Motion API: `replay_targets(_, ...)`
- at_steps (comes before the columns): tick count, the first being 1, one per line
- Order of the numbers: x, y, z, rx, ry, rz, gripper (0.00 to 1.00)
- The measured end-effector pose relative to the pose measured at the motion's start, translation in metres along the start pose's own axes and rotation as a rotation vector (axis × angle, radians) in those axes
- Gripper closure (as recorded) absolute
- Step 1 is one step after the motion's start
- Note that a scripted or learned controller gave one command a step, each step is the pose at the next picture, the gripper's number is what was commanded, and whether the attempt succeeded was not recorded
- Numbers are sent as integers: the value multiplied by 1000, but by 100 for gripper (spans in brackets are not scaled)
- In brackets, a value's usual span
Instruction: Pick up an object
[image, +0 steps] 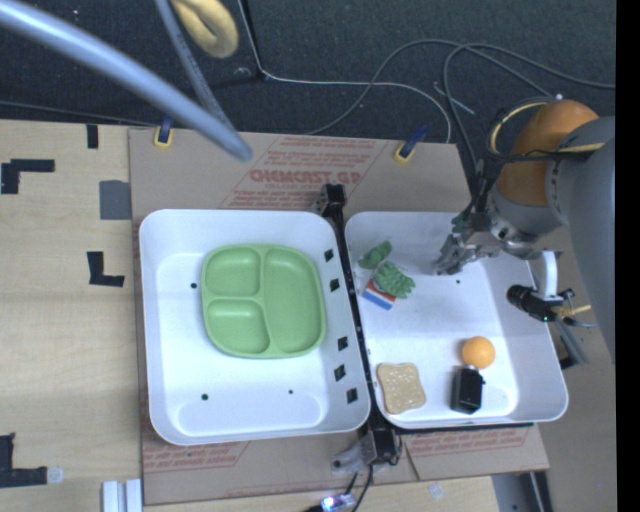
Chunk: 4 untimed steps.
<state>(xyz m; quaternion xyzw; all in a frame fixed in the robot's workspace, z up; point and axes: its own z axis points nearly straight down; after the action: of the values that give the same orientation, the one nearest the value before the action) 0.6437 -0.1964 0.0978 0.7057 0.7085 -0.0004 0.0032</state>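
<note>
broccoli (388, 274) lies just left of the claw (452, 257), whose grip i cannot tell; a blind descent could hit bare bin (440, 320).

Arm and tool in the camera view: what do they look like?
The arm has a smooth grey body with a rounded orange band above the wrist. The tool is small, grey and metallic. Thin dark cables trail across the bench behind it.
</note>
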Motion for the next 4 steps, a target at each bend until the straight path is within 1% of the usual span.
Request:
replay_targets(1, 2, 4, -64, -2, 4, 2, 100)
replay_targets(2, -6, 5, -126, -3, 3, 2, 100)
replay_targets(3, -6, 7, -174, -1, 3, 2, 100)
replay_targets(4, 47, 9, -177, 3, 6, -2, 100)
